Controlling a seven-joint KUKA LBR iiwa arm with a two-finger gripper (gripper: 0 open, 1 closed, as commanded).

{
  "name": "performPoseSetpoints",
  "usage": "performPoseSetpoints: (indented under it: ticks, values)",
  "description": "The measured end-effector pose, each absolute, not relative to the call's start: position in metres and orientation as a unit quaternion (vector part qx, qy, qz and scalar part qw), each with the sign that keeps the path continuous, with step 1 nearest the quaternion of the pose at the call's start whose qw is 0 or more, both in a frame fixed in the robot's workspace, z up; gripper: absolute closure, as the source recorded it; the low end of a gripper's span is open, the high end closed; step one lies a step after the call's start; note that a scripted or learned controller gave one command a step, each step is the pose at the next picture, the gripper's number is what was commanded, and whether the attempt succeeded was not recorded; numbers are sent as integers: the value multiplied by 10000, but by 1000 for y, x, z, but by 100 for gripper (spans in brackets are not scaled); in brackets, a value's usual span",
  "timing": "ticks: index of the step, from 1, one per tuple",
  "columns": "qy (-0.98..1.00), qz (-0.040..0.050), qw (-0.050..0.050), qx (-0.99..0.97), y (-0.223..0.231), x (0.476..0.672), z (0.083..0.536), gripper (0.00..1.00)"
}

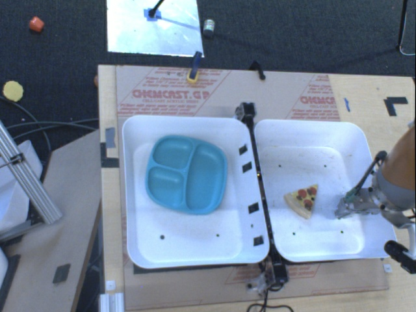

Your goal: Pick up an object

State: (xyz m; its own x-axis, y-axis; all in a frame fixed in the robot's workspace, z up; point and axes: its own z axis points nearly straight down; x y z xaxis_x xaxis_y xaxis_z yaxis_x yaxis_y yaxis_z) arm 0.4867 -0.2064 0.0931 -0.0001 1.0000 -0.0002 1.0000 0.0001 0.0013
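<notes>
Pizza slice [303, 201], a small toy wedge with a tan crust and red dots on its yellow top, lies on the floor of the right-hand white bin [338, 138], a little left of that bin's middle and nearer its front wall than its back.

Going from the left: a blue divided plate [187, 174] with three compartments sits flat in the left-hand white bin [195, 125], toward the back and left of that bin's floor. A black divider strip [255, 187] runs between the two bins where their rims meet. Next comes the toy slice, alone on its bin's floor. To its right, apart from it and not touching it, the gripper [342, 210] hangs low over the right side of the same bin, its dark fingers pointing left toward the slice. Nothing lies between the fingers; whether they are spread or pressed together cannot be made out at this size and angle. The grey arm [393, 190] rises behind it at the right edge, over the bin's right rim. Both bins rest on a cardboard-covered bench [169, 93].
</notes>
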Motion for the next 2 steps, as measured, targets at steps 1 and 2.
performPoseSetpoints:
  ticks: [1,2]
  values:
    - [7117,43,38,7025,-149,594,85,100]
    - [7083,7,12,7059,-155,589,85,0]
